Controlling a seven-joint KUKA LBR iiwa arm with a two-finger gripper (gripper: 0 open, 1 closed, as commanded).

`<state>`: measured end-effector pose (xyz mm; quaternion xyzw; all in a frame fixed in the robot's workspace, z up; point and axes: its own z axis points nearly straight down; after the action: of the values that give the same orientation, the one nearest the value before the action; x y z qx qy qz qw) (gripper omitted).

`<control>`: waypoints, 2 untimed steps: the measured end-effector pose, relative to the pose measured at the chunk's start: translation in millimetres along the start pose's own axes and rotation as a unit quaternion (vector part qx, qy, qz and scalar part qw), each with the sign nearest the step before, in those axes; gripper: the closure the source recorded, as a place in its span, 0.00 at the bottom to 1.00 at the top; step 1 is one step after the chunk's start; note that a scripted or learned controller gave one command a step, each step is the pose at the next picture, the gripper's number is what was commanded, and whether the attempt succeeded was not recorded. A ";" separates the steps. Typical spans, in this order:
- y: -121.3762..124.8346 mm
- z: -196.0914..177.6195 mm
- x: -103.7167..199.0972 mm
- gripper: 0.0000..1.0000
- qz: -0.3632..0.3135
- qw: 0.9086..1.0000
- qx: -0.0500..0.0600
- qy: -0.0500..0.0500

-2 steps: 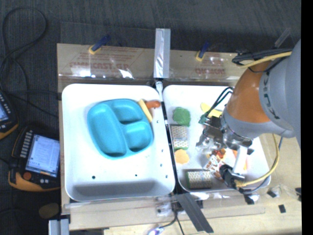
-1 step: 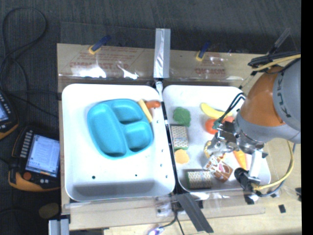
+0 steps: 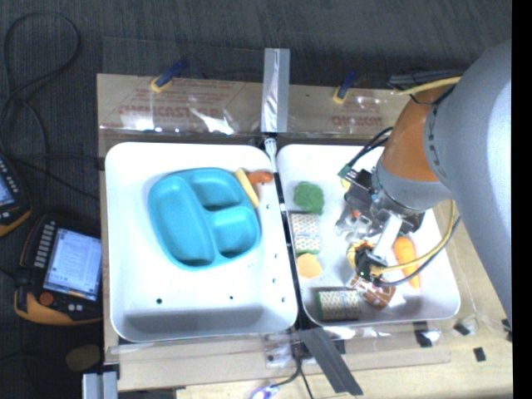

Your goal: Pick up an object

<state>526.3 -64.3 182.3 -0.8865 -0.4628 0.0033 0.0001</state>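
The big grey robot arm [image 3: 486,140] with the orange band comes in from the right and bends down over the right white bin [image 3: 449,306]. The left white bin [image 3: 133,306] holds a large blue plastic tray [image 3: 204,214] with three hollows, and the tray takes up most of the middle, with bare white floor along the front. A thin yellow and orange stick [image 3: 252,183] lies at the tray's upper right, close to the wall between the bins. In the right bin, a patterned flat card [image 3: 306,233] lies by the left wall, with a fuzzy green ball [image 3: 309,195] just behind it and a small yellow lump [image 3: 308,265] just in front. A grey dotted block [image 3: 339,304] sits near the front edge. The gripper [image 3: 372,260] hangs low in the middle of this bin, beside an orange carrot-like toy [image 3: 406,252], and wires hide its tip, so I cannot tell how it is set. There is bare floor at the back of the right bin.
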 end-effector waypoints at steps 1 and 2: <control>0.1 -0.1 -0.1 0.00 0.000 1.000 0.000 0.000; 65.7 -0.7 67.9 0.00 0.051 0.999 -0.001 -0.001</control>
<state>619.0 -46.2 182.4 -0.9088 -0.4172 0.0035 -0.0009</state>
